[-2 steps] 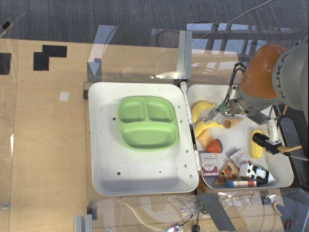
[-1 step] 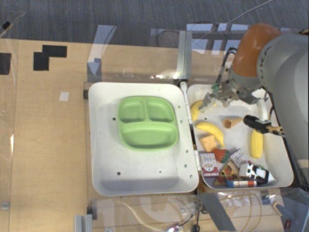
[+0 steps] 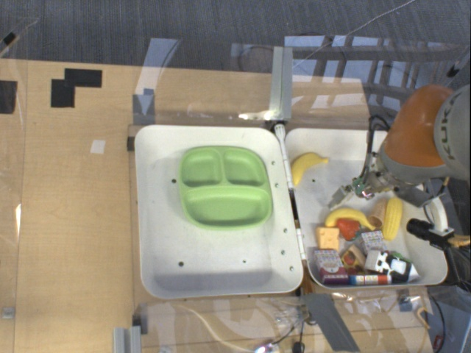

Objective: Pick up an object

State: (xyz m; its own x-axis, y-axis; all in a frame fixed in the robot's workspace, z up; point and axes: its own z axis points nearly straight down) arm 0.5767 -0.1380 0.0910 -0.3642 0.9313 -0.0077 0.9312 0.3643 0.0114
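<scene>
Small toy objects, heaped in the lower part of the right shallow white bin (image 3: 324,142) on the pale wooden counter (image 3: 66,219). Among them: a curved yellow plastic banana (image 3: 349,217), lying flat; just right of it a yellow plastic corn cob (image 3: 393,219), standing roughly lengthwise up the bin. Below the banana, an orange square block (image 3: 328,237) touching a small red piece (image 3: 347,229). Lower still, a black-and-white toy figure (image 3: 381,260) and a slim marker-like stick with red and blue ends (image 3: 366,279) along the bin's near wall. Apart from the heap, alone in the upper left of the same bin, a second yellow plastic banana (image 3: 307,166).

Reaching in from the right, the grey arm with its orange band (image 3: 416,134). At its tip the gripper (image 3: 355,190), low over the right bin, just above the heap's banana and near the corn cob — wide or narrow, cannot tell from this angle.

In the left shallow white bin (image 3: 158,267), a light green plastic plate (image 3: 224,184) with three compartments, sitting flat near the middle — well apart from the gripper.
</scene>
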